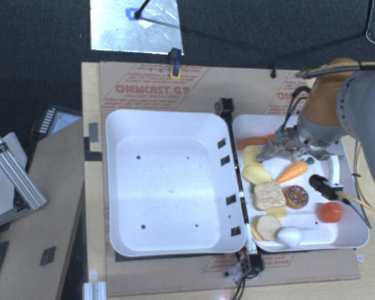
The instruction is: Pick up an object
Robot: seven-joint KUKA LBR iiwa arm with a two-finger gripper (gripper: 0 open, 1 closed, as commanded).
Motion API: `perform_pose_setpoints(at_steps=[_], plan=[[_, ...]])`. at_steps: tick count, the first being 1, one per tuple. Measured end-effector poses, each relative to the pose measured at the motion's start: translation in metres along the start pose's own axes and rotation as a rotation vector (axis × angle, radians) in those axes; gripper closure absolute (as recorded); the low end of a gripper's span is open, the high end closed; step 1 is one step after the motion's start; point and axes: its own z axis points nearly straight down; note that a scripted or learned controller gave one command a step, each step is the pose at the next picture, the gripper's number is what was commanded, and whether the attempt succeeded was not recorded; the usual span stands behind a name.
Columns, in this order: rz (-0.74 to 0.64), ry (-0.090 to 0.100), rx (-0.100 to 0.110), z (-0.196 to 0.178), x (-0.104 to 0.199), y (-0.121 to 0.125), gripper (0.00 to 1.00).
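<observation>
Currently the gripper (271,151) hangs low over the right bin (353,227), just above and to the view's left of the orange carrot (292,172). The grey arm (362,105) with its orange band (322,99) rises beyond the carrot toward the view's right edge. I cannot tell whether the gripper is spread, pressed together or pinching anything, because its tip blends into the clutter beneath it.

The carrot lies at a slant on the bin floor. A yellow piece (256,174) sits just to the view's left of the carrot's lower end. A second yellow piece (251,155) is farther up-left of the carrot, close beside the gripper. An orange-red strip (253,142) lies beyond that one, along the bin's far side.

A square of toast (270,195) rests below and to the left of the carrot, touching the first yellow piece. A brown doughnut (297,196) lies straight below the carrot, against the toast. A red tomato (330,212) stands apart, down and to the right of the carrot. A pale round slice (267,227) and a white egg (289,235) lie side by side, farthest below the carrot, by the bin's near rim.

The left bin (169,180) sits well to the view's left of the carrot, and both bins rest on the counter (175,83).
</observation>
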Motion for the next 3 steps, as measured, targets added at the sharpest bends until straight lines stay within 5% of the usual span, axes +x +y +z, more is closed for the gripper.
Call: perform_pose_setpoints(at_steps=[1,2,3], plan=[[0.0,0.0,-0.007,-0.006,0.041,-0.059,0.0],[0.001,0.0,-0.004,-0.005,0.049,-0.139,0.0],[-0.001,-0.001,-0.009,-0.015,0.049,-0.135,1.0]])
